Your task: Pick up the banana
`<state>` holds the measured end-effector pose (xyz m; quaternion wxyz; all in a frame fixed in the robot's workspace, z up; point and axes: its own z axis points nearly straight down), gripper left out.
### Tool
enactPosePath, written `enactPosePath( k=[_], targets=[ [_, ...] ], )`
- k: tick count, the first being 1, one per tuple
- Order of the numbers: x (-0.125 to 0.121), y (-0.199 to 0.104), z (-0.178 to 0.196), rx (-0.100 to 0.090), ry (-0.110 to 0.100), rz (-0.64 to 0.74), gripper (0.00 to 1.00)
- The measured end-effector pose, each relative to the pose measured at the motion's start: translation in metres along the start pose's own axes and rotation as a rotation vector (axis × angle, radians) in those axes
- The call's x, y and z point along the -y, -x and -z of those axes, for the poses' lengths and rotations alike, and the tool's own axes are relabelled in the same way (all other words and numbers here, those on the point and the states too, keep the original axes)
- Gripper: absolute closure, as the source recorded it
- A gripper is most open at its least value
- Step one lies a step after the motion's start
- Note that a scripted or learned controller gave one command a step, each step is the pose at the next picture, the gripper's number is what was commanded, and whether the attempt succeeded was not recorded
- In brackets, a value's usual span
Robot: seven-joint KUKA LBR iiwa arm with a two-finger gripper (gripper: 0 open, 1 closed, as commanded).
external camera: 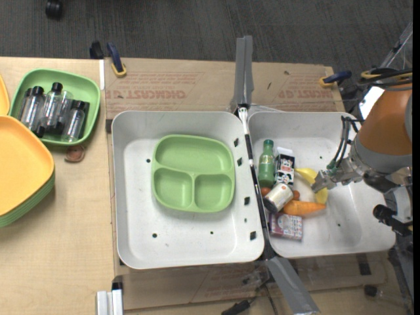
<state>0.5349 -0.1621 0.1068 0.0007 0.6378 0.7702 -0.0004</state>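
In the right shallow white plastic bin [341, 231], the curved yellow banana [308, 176] lies at centre, the two-finger gripper [323, 182] touching its three-o'clock end, finger state impossible to tell.

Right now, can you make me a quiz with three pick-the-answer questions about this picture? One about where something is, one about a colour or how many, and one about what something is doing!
1. Where is the banana?
A. right bin
B. left bin
C. on the orange plates

2. How many sections does the green tray have?
A. two
B. three
C. five

3. How is the green bottle placed?
A. lying among the other things
B. standing on the tray
C. hanging from the end effector

Answers:
1 A, it lies in the right bin by the end effector.
2 B, one long section and two small ones.
3 A, it lies flat in the pile.
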Motion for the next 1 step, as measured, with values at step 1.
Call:
enactPosePath(
  k=[1],
  targets=[
    [-0.0036, -0.0395, 0.0575, 0.000, -0.002, -0.183, 1.00]
  ],
)
